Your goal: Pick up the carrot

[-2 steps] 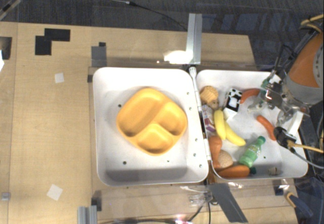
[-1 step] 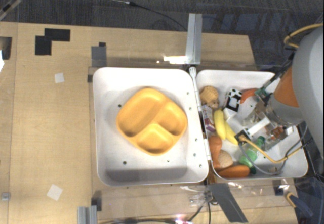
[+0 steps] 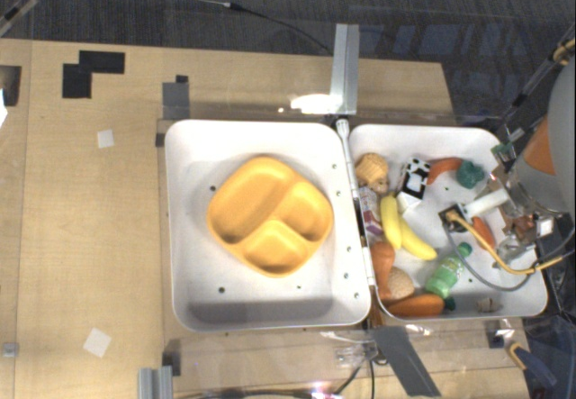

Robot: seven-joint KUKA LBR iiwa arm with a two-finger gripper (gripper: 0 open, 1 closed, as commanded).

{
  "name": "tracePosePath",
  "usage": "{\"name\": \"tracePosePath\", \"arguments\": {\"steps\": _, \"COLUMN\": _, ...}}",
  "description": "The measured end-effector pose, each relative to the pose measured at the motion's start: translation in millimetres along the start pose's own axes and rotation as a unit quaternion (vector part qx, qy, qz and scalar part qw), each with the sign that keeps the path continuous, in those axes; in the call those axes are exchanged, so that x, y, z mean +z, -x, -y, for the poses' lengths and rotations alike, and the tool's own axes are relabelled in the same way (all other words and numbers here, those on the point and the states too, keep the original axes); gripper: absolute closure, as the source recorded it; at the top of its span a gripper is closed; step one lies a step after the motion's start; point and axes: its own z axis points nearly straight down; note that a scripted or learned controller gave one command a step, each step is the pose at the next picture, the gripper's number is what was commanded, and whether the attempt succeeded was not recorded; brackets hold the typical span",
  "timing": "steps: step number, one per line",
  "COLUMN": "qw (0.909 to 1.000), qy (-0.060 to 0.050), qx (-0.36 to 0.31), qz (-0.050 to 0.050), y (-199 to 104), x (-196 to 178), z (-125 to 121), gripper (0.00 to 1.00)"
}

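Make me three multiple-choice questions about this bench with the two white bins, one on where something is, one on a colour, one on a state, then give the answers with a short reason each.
1. Where does the banana lie?
A. In the left bin
B. In the right bin
C. On the wooden bench

2. What colour is the divided plate?
A. Yellow
B. Blue
C. Red

3. How does the green bottle rest?
A. Standing upright
B. Hanging from the hand
C. Lying on its side on the bin floor

Answers:
1. B, since the banana sits among the clutter in the right bin, next to the divider.
2. A, since the plate in the left bin is plainly yellow all over.
3. C, since the bottle lies tilted flat near the bin's front edge, beside an orange carrot.
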Motion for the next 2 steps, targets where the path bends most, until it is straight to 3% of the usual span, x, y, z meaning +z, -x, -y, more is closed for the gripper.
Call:
{"name": "tracePosePath", "arguments": {"steps": 1, "qw": 0.9996, "qy": 0.001, "qx": 0.03, "qz": -0.002, "y": 26.5, "x": 51.8, "z": 32.2, "gripper": 0.0}}
{"name": "tracePosePath", "arguments": {"steps": 2, "qw": 0.9986, "qy": 0.001, "qx": 0.054, "qz": -0.003, "y": -6.3, "x": -34.2, "z": -15.4, "gripper": 0.0}}
